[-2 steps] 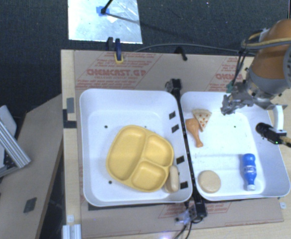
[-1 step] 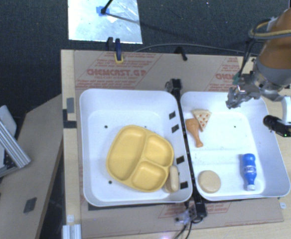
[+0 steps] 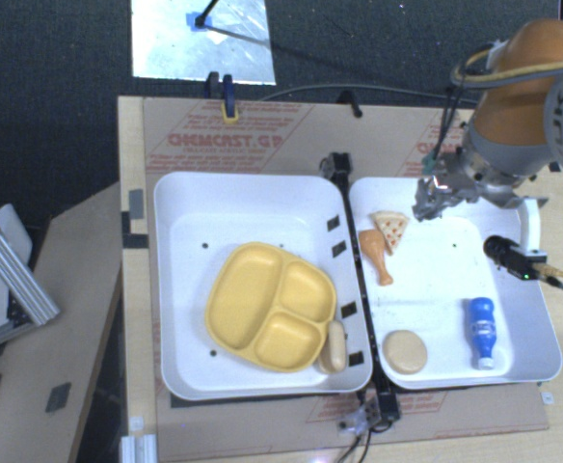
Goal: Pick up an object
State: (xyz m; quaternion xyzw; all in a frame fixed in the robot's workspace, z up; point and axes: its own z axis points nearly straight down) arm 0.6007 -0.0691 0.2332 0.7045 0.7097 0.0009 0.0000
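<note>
Both bins (image 3: 262,196) look like smooth, slightly glossy white plastic. The yellow tray (image 3: 267,307) is matt plastic. The blue bottle (image 3: 481,331) shines like plastic. The board (image 3: 228,138) under the bins looks like printed brown cardboard. The foil sheet (image 3: 200,27) is crinkled and reflective.

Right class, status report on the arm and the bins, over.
End effector above right bin's far edge, holding nothing seen. Pizza slice nearest; drumstick, blue bottle untouched. Nothing blocking.

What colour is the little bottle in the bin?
The bottle is blue with a white cap, lying in the right bin, seen in the camera view.
</note>
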